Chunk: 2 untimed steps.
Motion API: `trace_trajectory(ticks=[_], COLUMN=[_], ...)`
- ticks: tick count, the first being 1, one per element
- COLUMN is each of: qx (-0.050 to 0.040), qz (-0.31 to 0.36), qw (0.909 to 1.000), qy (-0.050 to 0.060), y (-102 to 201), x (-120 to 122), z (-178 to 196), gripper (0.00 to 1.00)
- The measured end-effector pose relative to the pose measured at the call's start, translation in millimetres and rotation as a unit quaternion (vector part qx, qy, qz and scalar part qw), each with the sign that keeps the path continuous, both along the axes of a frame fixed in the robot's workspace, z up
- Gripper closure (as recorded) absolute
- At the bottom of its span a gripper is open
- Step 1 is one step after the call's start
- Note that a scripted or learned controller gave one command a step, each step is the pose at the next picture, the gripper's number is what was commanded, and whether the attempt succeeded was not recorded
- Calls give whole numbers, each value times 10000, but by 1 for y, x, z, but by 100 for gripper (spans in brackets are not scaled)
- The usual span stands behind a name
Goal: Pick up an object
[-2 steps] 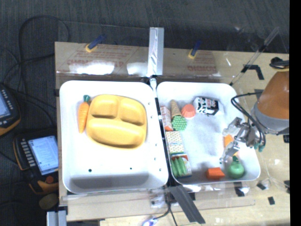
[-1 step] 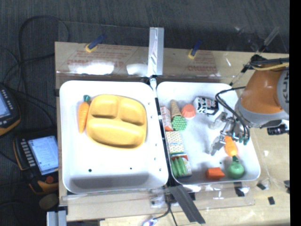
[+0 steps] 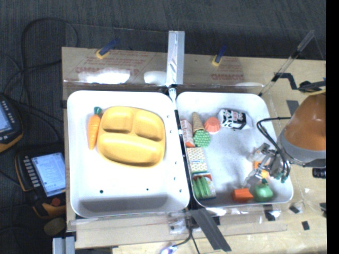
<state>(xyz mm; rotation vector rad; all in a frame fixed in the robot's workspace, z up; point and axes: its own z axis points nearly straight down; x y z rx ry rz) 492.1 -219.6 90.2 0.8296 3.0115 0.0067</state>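
My gripper [image 3: 263,169] hangs low over the front right corner of the right bin [image 3: 233,152], below the arm's orange band [image 3: 311,121]. Just in front of it lie a green ball [image 3: 264,192] and an orange block [image 3: 242,194]. A small orange bit shows at the gripper's tip; I cannot tell whether it is a part of the gripper or an object. Further left in this bin are a black-and-white toy [image 3: 232,118], a pink piece [image 3: 212,124], a green round piece [image 3: 202,138], a tan cone [image 3: 197,121] and patterned boxes [image 3: 197,160] along the left wall.
The left bin [image 3: 85,189] holds a yellow divided tray [image 3: 131,135] and a carrot [image 3: 94,128] by its left side. A green packet [image 3: 203,186] lies at the right bin's front left. A black cable [image 3: 267,134] loops over the right bin's right rim.
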Motion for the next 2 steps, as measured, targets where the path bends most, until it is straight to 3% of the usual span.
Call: trace_trajectory(ticks=[1, 2], qx=[-52, -13], qz=[229, 626], qw=[9997, 9980], qy=[2, 26], y=[15, -1], x=[-2, -2], z=[0, 0], gripper=[0, 0])
